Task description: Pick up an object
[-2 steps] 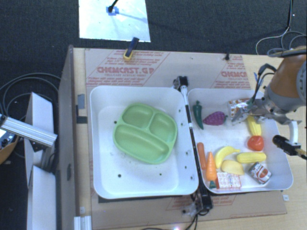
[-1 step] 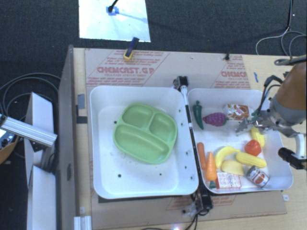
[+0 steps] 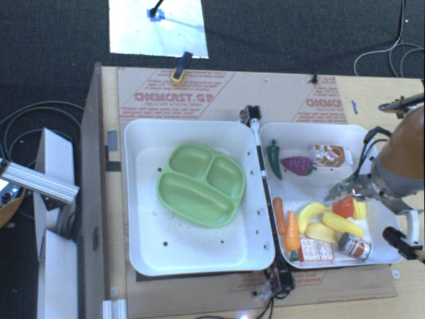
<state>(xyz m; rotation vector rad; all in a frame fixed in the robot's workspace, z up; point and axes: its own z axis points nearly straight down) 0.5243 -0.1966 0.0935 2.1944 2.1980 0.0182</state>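
Observation:
The right bin [image 3: 372,133] holds several toy foods. A green pepper [image 3: 274,159], purple grapes [image 3: 298,165] and a printed packet [image 3: 330,155] lie toward the back. Two orange carrots [image 3: 286,220], a yellow banana [image 3: 311,213], a corn cob [image 3: 341,223], a red piece [image 3: 343,207], a small can [image 3: 354,246] and a red-and-white box [image 3: 315,250] crowd the front. My gripper [image 3: 345,191] reaches in from the right and hangs right over the red piece at the corn's back end. Nothing is visibly lifted.
The left bin [image 3: 143,244] holds a green divided plate [image 3: 201,184]. A black-and-white divider [image 3: 261,171] runs between the bins. The arm's orange band [image 3: 404,153] overhangs the right bin's right wall. Cables lie off the bench at left and upper right.

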